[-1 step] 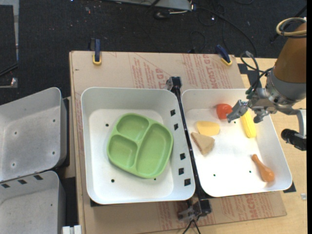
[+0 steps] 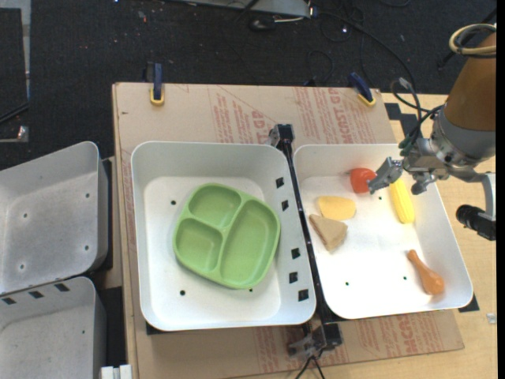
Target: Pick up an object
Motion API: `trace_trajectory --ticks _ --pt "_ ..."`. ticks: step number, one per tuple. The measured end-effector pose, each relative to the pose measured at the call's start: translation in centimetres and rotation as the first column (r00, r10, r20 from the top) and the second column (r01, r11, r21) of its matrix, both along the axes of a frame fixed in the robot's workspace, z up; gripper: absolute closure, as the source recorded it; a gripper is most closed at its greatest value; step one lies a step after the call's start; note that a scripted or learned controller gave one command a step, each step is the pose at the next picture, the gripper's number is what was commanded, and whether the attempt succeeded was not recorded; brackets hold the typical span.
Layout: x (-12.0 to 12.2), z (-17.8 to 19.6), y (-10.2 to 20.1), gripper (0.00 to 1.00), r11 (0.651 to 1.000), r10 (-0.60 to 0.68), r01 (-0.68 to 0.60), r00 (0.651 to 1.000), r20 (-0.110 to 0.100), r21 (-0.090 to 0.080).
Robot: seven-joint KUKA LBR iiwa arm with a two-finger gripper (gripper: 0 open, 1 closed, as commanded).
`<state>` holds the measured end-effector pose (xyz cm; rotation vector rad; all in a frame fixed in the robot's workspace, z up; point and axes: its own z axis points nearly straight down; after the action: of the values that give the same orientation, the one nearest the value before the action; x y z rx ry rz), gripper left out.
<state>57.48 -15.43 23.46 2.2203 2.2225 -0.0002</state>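
Dark floor with loose cables point(image 2: 331, 22) surrounds my cardboard-topped bench point(image 2: 221, 109). My gripper point(image 2: 404, 174) hovers spread open, apparently empty, over the right white bin point(image 2: 379, 290), directly above the yellow corn cob point(image 2: 402, 202), beside a small red tomato point(image 2: 361, 179).

Bright, even overhead light — the white bins point(image 2: 229, 172) glare slightly, shadows beneath them fall soft and short, the dark floor point(image 2: 71, 46) beyond goes dim; focus is mildly soft.
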Motion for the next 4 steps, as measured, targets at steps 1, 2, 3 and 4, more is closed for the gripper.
trace_trajectory --ticks 1,2,3,4 --pt "-0.6 -4.6 0.6 0.0 1.0 -0.002 0.002 1.0 -0.004 0.001" --pt "-0.6 -8.9 0.5 0.0 1.0 -0.002 0.002 1.0 -0.004 0.001" --pt "-0.4 -13.8 0.6 0.0 1.0 -0.003 0.003 1.0 0.006 0.001" --pt "-0.3 -12.6 0.5 1.0 1.0 -0.003 0.003 1.0 0.009 -0.002"
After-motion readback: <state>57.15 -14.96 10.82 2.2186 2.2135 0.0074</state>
